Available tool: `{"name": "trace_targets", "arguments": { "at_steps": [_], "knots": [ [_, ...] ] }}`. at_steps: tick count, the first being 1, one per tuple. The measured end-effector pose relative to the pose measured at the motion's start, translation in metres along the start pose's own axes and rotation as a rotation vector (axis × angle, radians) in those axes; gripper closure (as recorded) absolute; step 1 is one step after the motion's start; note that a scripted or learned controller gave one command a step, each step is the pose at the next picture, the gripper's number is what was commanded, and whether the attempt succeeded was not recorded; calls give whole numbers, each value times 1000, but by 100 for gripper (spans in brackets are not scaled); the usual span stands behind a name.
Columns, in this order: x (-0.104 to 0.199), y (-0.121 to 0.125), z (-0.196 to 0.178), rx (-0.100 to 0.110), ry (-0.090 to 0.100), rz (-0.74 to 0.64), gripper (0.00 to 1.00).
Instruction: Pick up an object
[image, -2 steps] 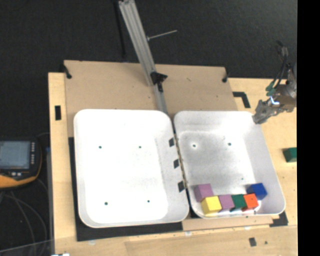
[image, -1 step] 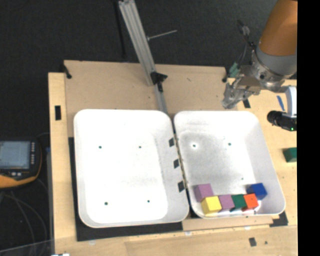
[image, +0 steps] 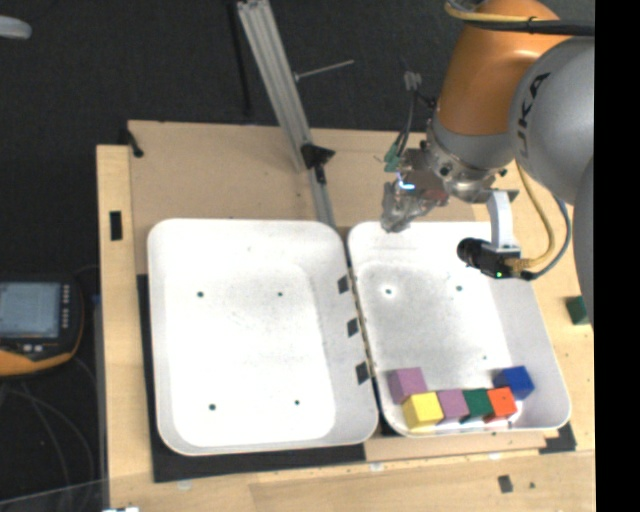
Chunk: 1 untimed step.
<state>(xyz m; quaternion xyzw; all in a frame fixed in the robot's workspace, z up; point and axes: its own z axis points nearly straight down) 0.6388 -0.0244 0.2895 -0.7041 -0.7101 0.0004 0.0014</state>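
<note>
Blocks sit bunched along the near edge of the right bin (image: 520, 310): yellow block (image: 423, 408) at the front, purple block (image: 406, 383) just behind it, a second purple block (image: 453, 403), green block (image: 476, 402), orange block (image: 500, 402) and blue block (image: 515, 380) running toward the near right corner. All lie flat, touching or nearly so. Tool (image: 398, 215) hangs over the bin's far left corner, well apart from the blocks, nothing seen in it; cannot tell how far open. Left bin (image: 170, 330) lies beside it on the surface (image: 200, 170).

A wooden bench (image: 230, 180) stands on dark floor (image: 60, 80).
</note>
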Motion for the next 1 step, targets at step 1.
{"name": "trace_targets", "arguments": {
  "at_steps": [1],
  "knots": [
    [94,-31,-46,-7,2,-3,100]
  ]
}}
